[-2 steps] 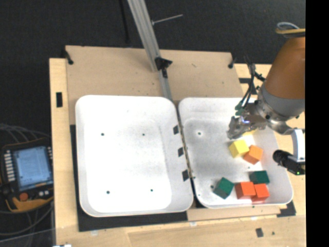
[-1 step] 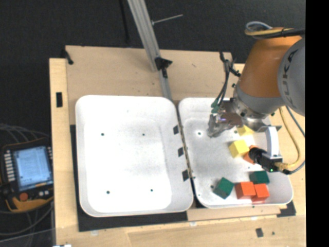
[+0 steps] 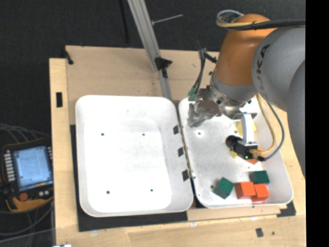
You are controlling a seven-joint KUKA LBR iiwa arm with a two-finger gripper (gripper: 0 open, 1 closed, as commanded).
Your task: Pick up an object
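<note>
Four blocks sit near; pincer hovers far-left in right bin, state indeterminate. Risk: descending here grasps nothing.

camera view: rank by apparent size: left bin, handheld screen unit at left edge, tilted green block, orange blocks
1. left bin, largest by far.
2. handheld screen unit.
3. orange blocks, counted as one cluster.
4. tilted green block.
Taken singly, an orange block and the tilted green block look alike; I wouldn't rank those.
</note>
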